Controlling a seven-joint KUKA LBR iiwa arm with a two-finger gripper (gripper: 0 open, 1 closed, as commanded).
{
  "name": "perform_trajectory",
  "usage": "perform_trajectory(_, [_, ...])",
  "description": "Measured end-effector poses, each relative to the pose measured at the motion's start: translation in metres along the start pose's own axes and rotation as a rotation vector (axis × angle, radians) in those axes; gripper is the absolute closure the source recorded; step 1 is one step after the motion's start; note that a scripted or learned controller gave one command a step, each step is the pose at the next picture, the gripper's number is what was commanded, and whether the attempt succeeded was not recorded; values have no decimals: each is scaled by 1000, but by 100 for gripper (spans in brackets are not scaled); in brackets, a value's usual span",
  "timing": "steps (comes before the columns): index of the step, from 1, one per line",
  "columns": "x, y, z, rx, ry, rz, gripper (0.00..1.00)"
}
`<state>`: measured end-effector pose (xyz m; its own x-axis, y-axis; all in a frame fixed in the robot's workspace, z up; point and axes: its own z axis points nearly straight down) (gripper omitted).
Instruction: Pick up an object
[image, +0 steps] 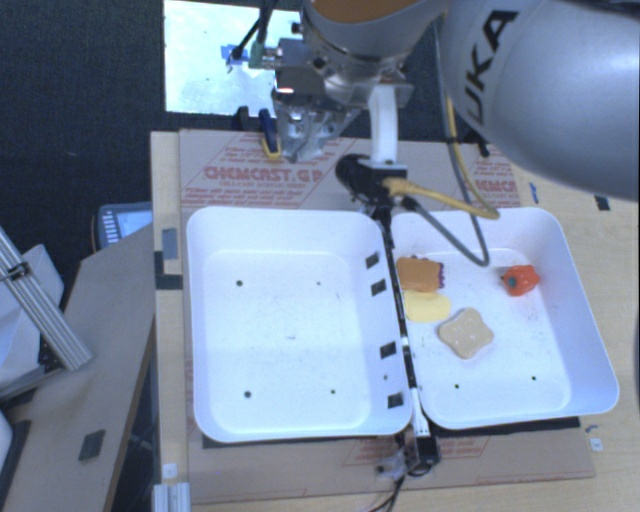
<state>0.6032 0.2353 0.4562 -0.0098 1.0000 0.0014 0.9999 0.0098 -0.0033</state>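
Observation:
The right bin (560, 350) holds several small items. An orange block with a purple edge (420, 273) lies near its left wall. Just below it is a flat yellow piece (428, 307), and a tan toast-shaped piece (466, 333) sits in front of that. A red-orange object (519, 280) rests toward the right wall. My gripper (300, 140) hangs high over the cardboard behind the left bin (215, 300), well away from all the items, with nothing visible in it.
A cardboard sheet (250, 180) lies under both bins. Yellow and grey cables (450, 205) trail from the wrist across the right bin's far edge. Black clips (385, 320) line the seam between the bins. A metal rail (40, 310) leans at the left.

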Motion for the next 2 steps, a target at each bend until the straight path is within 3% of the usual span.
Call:
perform_trajectory(1, [-1,20,-84,-14,2,4,100])
perform_trajectory(2, [-2,56,-79,-6,-1,9,100])
